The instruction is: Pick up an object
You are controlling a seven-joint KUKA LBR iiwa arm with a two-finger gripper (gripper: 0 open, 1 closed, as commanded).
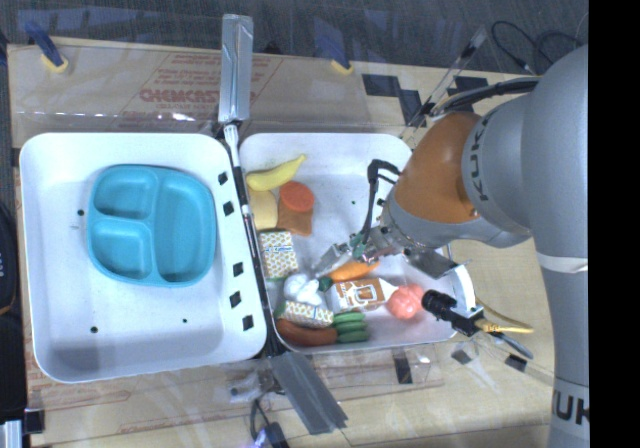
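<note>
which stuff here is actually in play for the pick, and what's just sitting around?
In play:
- gripper, down in the right bin
- carrot just below it
- nearby candidates: banana, pink ball, green item

Just lying about:
- blue divided plate
- left bin under it

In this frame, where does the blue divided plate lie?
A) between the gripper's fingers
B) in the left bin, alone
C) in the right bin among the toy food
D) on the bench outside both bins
B: the blue divided plate lies flat in the left bin, while the toy food sits in the right bin.
</note>
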